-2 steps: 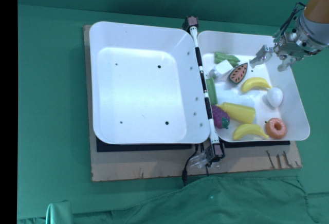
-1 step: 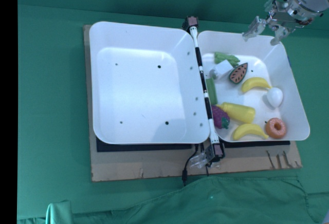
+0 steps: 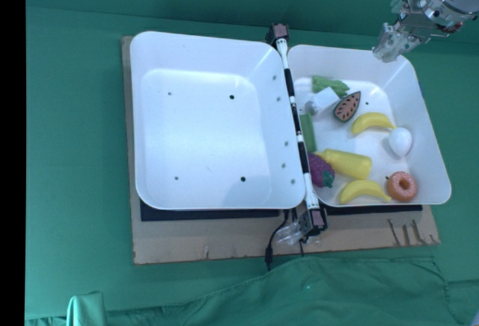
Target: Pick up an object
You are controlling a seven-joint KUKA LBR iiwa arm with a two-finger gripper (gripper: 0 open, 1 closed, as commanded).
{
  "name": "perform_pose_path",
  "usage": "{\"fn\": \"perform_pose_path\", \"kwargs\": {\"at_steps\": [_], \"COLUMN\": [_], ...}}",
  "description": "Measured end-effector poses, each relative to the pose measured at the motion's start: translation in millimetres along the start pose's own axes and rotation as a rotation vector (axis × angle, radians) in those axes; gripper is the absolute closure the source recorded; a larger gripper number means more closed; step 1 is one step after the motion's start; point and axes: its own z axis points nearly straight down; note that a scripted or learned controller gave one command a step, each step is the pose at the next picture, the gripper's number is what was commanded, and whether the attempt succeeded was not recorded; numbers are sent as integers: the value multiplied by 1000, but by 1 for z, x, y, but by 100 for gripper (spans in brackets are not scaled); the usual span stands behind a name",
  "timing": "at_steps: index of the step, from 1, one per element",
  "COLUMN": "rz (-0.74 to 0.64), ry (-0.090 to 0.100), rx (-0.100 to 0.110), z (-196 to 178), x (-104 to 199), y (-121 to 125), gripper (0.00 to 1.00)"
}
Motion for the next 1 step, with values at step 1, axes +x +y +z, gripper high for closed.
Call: {"fn": "perform_pose_path", "kwargs": {"at_steps": [1], "rz": [-5], "ry": [5], "rx": [0], "z": [-73], "x": [24], "y": [-44], "gripper": [100]}}
